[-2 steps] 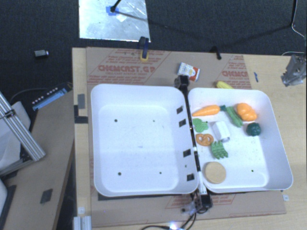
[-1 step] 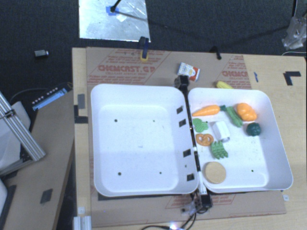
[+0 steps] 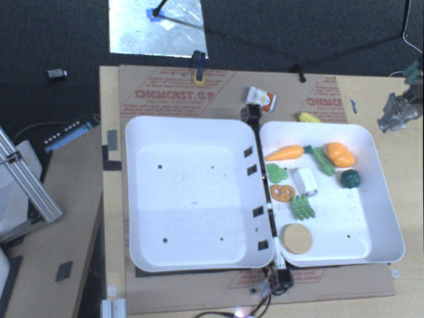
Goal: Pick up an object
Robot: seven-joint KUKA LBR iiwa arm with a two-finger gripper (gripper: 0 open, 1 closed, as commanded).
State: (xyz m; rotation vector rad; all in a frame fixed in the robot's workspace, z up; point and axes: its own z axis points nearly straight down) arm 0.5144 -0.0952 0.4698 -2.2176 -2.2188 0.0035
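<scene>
Tan round cookie [image 3: 297, 238] in right bin [image 3: 377, 204], well apart from fingers [image 3: 397, 114] outside bin; grip state unreadable.

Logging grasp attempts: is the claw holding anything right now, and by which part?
Nothing is held. The claw hangs off the right bin's far right corner, apart from the toy food inside it.

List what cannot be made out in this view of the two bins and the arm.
- Gripper, camera view: at the right edge, blurred and partly cut off; its state is unreadable.
- Small white-and-orange packet behind the bins: too small to read its print.
- Yellow rounded object behind the right white bin: its lower part is hidden by the rim.
- Small dark green lump: too small to identify.
</scene>
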